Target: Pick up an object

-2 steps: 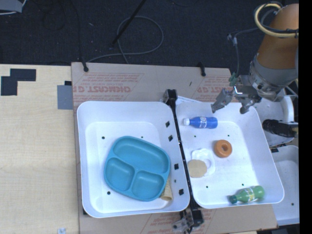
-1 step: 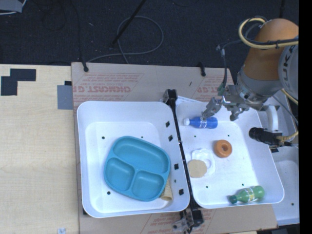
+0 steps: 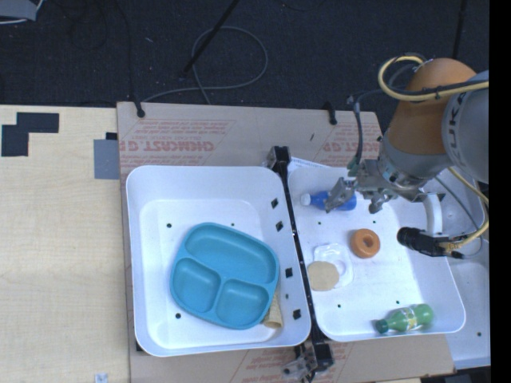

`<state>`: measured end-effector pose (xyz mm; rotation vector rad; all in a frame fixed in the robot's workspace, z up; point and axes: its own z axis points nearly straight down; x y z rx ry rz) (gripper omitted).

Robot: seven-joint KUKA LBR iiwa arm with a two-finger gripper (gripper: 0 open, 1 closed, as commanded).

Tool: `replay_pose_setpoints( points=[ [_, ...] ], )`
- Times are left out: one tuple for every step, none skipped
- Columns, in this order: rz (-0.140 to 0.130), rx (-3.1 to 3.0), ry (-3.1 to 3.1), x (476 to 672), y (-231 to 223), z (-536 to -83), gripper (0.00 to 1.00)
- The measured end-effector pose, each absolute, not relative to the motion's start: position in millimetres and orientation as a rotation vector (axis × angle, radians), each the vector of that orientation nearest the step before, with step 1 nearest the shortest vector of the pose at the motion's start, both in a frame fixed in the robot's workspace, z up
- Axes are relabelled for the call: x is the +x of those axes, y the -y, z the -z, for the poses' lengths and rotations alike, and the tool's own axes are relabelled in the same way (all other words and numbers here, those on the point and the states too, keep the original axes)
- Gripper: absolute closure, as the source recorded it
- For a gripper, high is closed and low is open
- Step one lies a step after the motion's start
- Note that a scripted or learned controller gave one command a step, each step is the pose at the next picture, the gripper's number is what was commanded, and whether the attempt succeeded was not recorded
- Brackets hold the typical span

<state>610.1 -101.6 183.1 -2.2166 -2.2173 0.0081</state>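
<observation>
Camera view | pincer [image 3: 361, 199] fingers spread, above blue bottle [image 3: 330, 201] in right bin [image 3: 447, 294] | risk: round bottle rolls away on closing, grasp misses

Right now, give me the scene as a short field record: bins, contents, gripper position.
left bin: blue divided plate, tan flat piece sticking out under the plate's right edge
right bin: blue bottle, orange ring, tan round disc, green bottle lying near front edge
gripper: over the right bin's back part, beside the blue bottle
held: nothing seen between the fingers
</observation>
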Motion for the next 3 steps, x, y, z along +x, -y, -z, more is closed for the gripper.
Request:
replay_pose_setpoints(
  points=[
    [-0.007,-2.217,2.218,608.6,102.9,-139.4,0.0],
    [-0.005,-2.221,2.216,609.1,104.4,-151.9,1.0],
    [0.002,-2.222,2.223,610.6,99.8,-196.1,1.0]
  ],
)
